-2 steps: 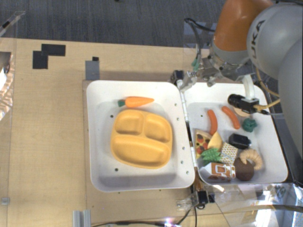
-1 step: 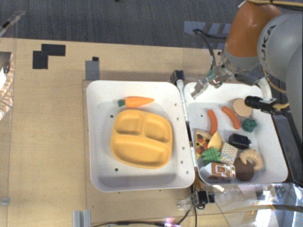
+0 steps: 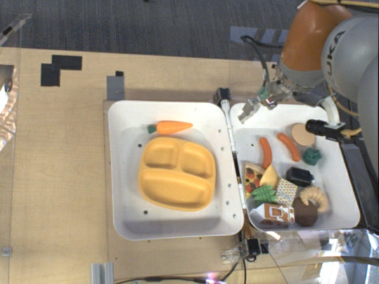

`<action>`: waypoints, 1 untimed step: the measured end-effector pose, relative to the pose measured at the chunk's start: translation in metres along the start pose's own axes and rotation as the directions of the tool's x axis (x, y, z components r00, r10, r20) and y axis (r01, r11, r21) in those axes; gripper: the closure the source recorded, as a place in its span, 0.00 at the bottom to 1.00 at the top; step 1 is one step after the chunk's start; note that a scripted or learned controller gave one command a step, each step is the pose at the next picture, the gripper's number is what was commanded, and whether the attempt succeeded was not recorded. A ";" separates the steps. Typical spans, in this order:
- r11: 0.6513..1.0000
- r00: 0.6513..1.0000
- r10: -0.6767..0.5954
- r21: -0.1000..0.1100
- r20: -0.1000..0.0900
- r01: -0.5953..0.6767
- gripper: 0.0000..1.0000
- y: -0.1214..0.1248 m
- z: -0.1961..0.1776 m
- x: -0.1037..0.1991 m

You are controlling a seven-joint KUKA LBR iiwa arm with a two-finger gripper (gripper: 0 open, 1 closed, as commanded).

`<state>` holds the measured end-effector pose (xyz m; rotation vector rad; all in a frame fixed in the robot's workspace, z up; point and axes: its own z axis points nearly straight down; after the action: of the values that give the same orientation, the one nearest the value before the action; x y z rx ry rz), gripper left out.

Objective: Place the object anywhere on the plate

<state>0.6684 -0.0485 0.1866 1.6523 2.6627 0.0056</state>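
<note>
Hand: we find the hand (image 3: 256, 104) over the far left corner of the right bin (image 3: 349, 203); we cannot tell whether it is open or closed.
Carrot: we note the carrot (image 3: 170, 126) in the left bin (image 3: 121, 176), lying at the far edge of the yellow plate (image 3: 176, 173), not on it.
Right bin: crowded with toy foods.

One fixed camera above my table (image 3: 59, 176) | looks down at a slant | takes in both white bins (image 3: 124, 218) side by side, from moderate height | my arm (image 3: 331, 40) enters from its right
</note>
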 end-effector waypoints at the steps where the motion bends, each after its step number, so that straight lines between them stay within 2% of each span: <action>1: 1.000 1.000 0.000 0.000 0.000 0.000 0.00 0.000 0.000 0.000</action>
<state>0.6684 -0.0485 0.1867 1.6523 2.6627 0.0056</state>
